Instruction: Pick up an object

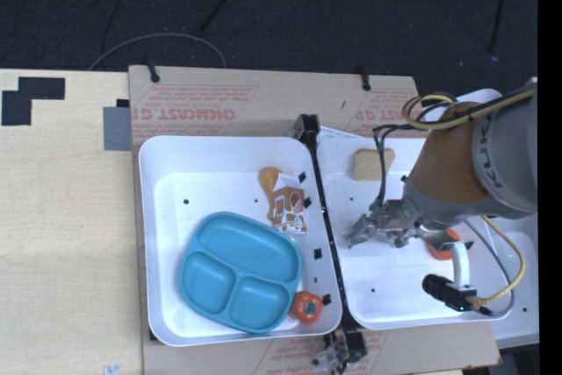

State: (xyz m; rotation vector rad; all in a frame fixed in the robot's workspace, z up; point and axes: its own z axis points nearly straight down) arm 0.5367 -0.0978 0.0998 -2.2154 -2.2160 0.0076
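As seen from the overhead camera, gripper (362,233) low in the right bin (386,307), grasp state impossible to tell.
Nearest candidate: tan object (365,163) just beyond it, toward the bin's far wall; orange object (438,251) behind the wrist.

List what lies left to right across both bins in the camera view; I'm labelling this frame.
Blue divided plate → patterned packet → small tomato-like fruit → tan bread-like piece → gripper → orange-and-white item.
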